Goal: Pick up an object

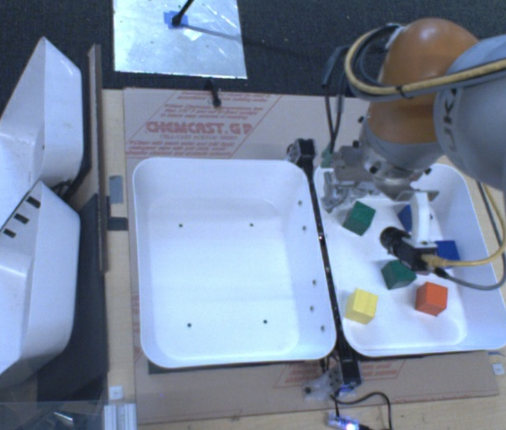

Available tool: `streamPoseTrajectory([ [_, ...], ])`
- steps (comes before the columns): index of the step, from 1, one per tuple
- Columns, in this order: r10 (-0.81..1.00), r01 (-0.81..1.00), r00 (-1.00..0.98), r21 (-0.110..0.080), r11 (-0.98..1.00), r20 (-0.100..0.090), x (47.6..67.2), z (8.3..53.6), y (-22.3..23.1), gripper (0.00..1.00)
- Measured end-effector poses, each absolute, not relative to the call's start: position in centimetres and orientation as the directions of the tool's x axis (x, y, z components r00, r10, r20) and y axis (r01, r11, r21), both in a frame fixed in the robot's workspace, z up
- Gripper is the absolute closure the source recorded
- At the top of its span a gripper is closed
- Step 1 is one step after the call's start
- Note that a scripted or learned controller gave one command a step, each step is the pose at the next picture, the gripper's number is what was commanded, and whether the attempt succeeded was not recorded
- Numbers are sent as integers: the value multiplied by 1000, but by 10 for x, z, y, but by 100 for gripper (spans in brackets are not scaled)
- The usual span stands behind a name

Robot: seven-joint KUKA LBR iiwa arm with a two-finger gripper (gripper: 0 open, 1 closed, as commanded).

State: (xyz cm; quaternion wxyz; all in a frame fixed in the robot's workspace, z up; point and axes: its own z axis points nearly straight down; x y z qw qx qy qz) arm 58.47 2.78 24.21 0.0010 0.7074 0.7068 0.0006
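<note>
My gripper (pixel 340 192) hangs low over the far left part of the right bin (pixel 485 330), under the grey arm with its orange band. A green block (pixel 358 218) lies just in front of it and slightly to the right, close by. Whether they touch is unclear. Further forward in the same bin are a second green block (pixel 398 274), a yellow block (pixel 362 305) and an orange block (pixel 431 298). A blue block (pixel 447 250) sits toward the right wall, and another blue piece (pixel 405 215) is partly hidden by the wrist.
The left bin (pixel 226 330) stands beside the right one, their rims meeting at a dark divider (pixel 322 249). Both rest on a cardboard sheet (pixel 199 124). White covers (pixel 29 240) lie at the far left.
</note>
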Motion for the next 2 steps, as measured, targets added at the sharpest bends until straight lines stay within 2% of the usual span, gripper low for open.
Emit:
streamPoseTrajectory([
  [1, 1000, 1000, 0, 0, 0, 0, 583, 242, 29, 0],
  [2, 1000, 1000, 6, -4, -6, -1, 534, 193, -37, 0],
])
